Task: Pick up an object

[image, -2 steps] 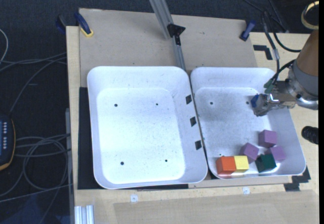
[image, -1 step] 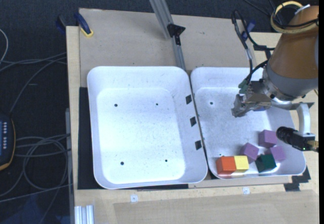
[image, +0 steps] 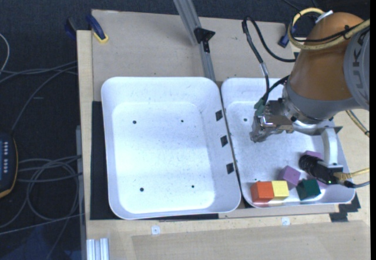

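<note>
Four blocks, orange (image: 263,190), yellow (image: 279,188), purple (image: 291,173), green (image: 307,189), cluster at right bin (image: 241,106) near edge, likely pick targets; end effector (image: 262,128) hovers mid-bin apart from them, carrying nothing, jaw state can't tell.

White bins (image: 158,147) speckled with dark dots sit on a tan table (image: 147,47). Orange block (image: 264,190), yellow block (image: 280,189), purple block (image: 291,174), green block (image: 307,189) cluster at five o'clock.
</note>
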Motion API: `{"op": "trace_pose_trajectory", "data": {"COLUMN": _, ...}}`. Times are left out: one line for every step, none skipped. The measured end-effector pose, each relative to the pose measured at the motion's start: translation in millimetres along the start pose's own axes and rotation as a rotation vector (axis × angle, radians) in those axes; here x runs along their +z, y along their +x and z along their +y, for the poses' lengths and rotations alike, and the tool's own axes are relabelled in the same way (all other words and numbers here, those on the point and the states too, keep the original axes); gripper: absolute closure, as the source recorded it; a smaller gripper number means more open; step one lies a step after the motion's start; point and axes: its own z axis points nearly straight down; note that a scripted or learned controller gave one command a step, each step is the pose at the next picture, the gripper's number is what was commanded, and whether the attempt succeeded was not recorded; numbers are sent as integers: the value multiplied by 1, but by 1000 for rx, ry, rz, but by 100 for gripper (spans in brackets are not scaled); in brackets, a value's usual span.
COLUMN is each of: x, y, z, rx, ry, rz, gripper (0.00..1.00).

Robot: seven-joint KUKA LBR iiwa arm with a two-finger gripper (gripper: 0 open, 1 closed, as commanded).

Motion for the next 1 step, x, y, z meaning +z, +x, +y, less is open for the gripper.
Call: {"op": "trace_pose_trajectory", "data": {"x": 12, "y": 54, "z": -5, "rx": 0, "ry": 1, "rz": 0, "gripper": 100}}
